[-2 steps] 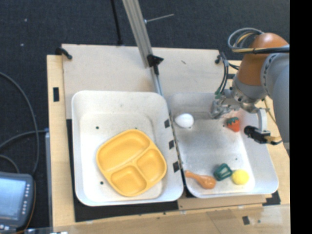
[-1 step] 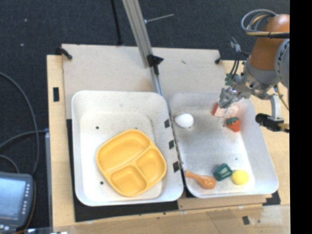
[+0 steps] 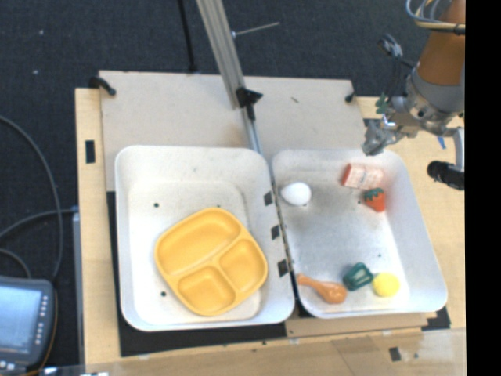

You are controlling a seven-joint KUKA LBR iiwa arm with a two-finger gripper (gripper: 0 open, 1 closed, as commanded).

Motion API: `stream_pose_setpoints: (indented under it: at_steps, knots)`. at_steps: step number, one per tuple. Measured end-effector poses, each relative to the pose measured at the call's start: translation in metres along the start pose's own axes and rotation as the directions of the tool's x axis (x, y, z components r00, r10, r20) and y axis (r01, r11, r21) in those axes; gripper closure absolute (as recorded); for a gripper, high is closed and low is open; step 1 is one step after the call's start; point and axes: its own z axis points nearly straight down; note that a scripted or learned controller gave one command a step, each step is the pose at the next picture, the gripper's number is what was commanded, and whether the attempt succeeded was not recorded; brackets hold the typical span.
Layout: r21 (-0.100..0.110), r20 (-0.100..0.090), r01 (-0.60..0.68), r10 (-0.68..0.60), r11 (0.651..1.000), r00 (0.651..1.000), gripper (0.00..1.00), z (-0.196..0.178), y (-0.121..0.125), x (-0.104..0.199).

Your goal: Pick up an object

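Gripper hangs blurred above the right bin's far rim, state unclear.

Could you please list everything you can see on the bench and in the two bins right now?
bins: 2, white, side by side on the bench
divided tray: 1, yellow, in the left bin
ball: 1, white, right bin, near its left wall
packet: 1, pink and white, right bin, far side
strawberry-like toy: 1, red-orange, just in front of the packet
spoon-like toy: 1, orange, right bin, near edge
small toy: 1, green, beside the yellow ball
yellow ball: 1, yellow, right bin, near corner
metal post: 1, grey, behind the bins
gripper: 1, grey, above the right bin's far edge
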Motion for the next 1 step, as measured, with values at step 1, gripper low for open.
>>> stream_pose_setpoints:
  at_steps: [1]
  knots:
    - [0.005,-0.002,0.003,-0.003,1.000,1.000,1.00,-0.0160,0.0010,-0.0007]
